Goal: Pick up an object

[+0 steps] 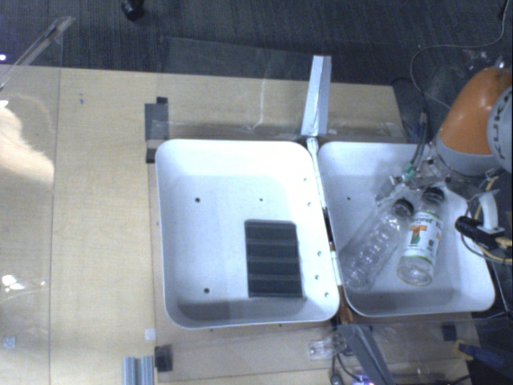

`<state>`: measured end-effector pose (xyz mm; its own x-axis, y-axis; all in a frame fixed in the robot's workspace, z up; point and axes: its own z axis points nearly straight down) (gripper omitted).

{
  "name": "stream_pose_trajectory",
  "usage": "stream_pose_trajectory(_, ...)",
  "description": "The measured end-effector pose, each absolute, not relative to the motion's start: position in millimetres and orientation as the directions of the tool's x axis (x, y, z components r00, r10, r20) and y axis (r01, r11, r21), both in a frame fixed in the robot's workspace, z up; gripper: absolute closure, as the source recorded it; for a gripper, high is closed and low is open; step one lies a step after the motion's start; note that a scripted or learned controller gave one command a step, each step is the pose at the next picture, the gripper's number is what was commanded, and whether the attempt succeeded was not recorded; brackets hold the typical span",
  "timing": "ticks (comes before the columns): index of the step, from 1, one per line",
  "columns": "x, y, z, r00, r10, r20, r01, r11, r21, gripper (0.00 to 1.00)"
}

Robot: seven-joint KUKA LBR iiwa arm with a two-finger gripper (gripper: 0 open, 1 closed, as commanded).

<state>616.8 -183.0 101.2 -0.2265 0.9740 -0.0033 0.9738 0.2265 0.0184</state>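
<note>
Nearest the camera, along the bench's (96,215) front edge, a small clear plastic piece (321,347) lies just in front of the seam where the two bins meet. Behind it, the left bin (184,175) holds a dark ribbed rectangular pad (273,258), lying flat toward the bin's front right area, its near end close to the front wall and its long sides running front to back. The right bin (353,167) holds two clear plastic bottles. One, an unlabelled clear bottle (373,247), lies on its side and slants from the bin's front left corner up toward the middle, with its dark cap end pointing toward the back right. The other, a labelled bottle (421,247) with a white wrap bearing orange and green print, lies just beside it on the right, roughly parallel to the bin's right wall, its cap end toward the back and its base toward the front wall. Both necks come close together near the middle of the bin. The arm (481,127), grey with its orange band, reaches in over the right bin's back right corner, and the gripper (413,179) hangs just above the two bottle caps; whether it is spread or pressed together cannot be told from this slant.
</note>
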Motion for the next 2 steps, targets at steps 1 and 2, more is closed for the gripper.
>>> stream_pose_trajectory(1,602.8,-203,88,-0.232,0.973,-0.003,0.973,0.232,0.01,0.0)
stream_pose_trajectory(2,606.2,-201,101,-0.235,0.972,-0.004,0.972,0.235,0.018,1.0)
